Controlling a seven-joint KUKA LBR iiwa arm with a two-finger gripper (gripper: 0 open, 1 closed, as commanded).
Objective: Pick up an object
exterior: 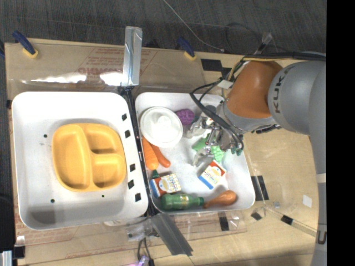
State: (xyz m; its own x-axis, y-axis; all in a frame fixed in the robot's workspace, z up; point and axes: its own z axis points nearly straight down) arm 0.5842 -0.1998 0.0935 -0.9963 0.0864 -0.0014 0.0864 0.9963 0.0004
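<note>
The gripper (209, 148) hangs low in the right bin (242, 173), over a green item (201, 145) beside the white bowl (161, 125). Whether it pinches anything, I cannot tell. Best to descend straight, close squarely on the green item, and avoid the carton (212, 175) nearby.

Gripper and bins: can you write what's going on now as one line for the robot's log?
gripper: low in right bin | over green item | grasp: cannot tell | yellow tray: left bin

No legible text or labels.
</note>
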